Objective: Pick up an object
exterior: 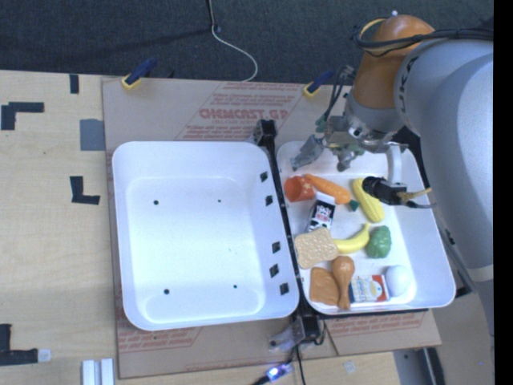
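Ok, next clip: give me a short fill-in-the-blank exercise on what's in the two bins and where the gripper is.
1. All the toy food lies in the ____ bin.
2. The gripper hangs over the ____ end of that bin.
3. The carrot is coloured ____.
4. The broccoli lies right next to the ____.

Missing words: right; far; orange; banana
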Controlling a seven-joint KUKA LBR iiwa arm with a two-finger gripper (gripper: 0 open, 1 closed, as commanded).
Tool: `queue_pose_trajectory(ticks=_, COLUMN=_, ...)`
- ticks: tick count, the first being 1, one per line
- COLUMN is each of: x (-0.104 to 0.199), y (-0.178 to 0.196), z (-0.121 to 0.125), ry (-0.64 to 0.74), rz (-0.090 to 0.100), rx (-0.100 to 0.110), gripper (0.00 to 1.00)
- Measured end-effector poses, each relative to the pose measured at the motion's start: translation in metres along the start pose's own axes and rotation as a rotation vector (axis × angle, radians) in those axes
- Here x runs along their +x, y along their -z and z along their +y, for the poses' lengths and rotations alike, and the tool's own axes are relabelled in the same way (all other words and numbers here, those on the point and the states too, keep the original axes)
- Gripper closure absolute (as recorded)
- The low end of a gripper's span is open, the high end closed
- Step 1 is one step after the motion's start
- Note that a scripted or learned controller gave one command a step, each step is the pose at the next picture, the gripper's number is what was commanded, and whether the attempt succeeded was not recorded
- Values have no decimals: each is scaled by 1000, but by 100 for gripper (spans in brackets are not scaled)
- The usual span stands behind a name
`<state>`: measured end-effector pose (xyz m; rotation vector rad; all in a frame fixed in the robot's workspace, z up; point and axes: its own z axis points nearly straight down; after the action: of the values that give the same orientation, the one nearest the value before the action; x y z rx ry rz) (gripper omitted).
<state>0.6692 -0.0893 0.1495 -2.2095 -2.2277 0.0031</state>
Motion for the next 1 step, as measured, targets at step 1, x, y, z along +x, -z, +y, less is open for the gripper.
queue_pose_trajectory(ticks=1, x=-18, y=-45, z=-29, ry=-4, rz=-6, rx=-26, gripper=0)
